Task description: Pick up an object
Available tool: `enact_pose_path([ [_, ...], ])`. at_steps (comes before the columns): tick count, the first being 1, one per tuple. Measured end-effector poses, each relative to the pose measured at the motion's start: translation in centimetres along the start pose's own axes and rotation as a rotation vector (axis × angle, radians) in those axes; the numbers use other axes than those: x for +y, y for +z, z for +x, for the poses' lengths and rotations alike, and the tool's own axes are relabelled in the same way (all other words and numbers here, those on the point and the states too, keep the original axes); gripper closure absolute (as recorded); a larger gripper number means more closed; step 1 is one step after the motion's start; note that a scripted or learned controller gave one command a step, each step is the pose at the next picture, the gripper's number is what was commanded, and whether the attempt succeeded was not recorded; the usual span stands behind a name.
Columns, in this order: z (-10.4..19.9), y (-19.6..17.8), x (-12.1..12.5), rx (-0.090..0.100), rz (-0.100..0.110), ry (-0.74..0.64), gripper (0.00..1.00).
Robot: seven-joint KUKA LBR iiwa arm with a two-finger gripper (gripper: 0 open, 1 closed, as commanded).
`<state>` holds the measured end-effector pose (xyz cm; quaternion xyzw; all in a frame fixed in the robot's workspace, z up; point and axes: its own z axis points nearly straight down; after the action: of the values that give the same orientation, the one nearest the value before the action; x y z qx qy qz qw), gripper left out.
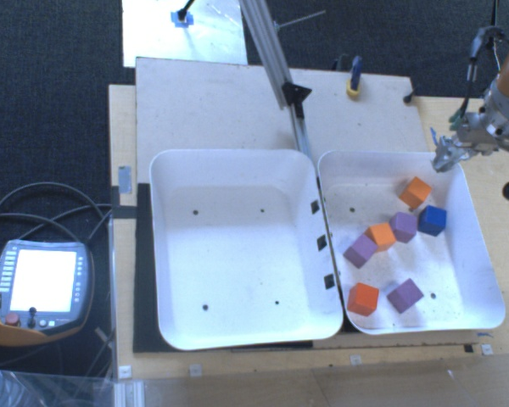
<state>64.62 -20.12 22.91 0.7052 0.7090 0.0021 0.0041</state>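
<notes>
Plainly the pick has not begun: the gripper [445, 155] hangs above the far right rim of the right bin [483, 253], with nothing between its fingers. Whether the jaws are spread or pressed together I cannot tell; they are too small and blurred.

All the candidates lie below and to the left of the jaws, inside that bin. Nearest is an orange cube [415, 192], with a blue cube [433, 220] just beyond it. Farther off, a purple cube [404, 226] touches a second orange cube [381, 236], which touches another purple cube [360, 249]. Farthest from the jaws sit a third orange cube [363, 298] and a purple cube [405, 294].

Next, I judge, the arm must move inward over one cube, likely the nearest orange one, and descend with fingers astride it.

No brand, label or writing can be read anywhere.
</notes>
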Motion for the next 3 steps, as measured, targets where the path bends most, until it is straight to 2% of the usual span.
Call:
enact_pose_path([
  [2,10.7,-1.3,-3.1,0.005,0.008,-0.005,1.00],
  [3,16.1,-1.4,-6.1,0.006,0.009,-0.005,1.00],
])
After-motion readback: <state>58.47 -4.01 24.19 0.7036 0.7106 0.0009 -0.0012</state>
